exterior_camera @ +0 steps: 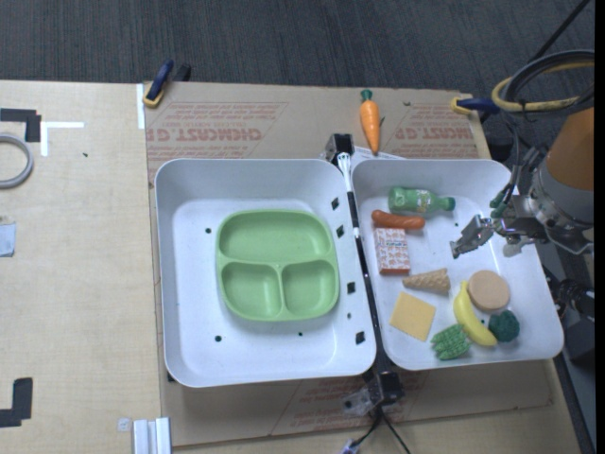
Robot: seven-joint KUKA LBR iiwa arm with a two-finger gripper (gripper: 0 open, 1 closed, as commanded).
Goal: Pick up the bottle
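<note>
The bottle (419, 200) is green and lies on its side near the far edge of the right bin (534, 348). My gripper (480, 225) hangs over the same bin, to the right of the bottle and slightly nearer, apart from it. Its fingers (466, 239) stand open with nothing between them. The orange-banded wrist rises from the right edge.
The right bin also holds a sausage (397, 220), a red box (391, 251), a cone (427, 280), a cheese slice (413, 316), a banana (470, 318), a round bun (489, 291) and green vegetables (451, 341). A green divided plate (278, 265) sits in the left bin. A carrot (369, 119) lies beyond the bins.
</note>
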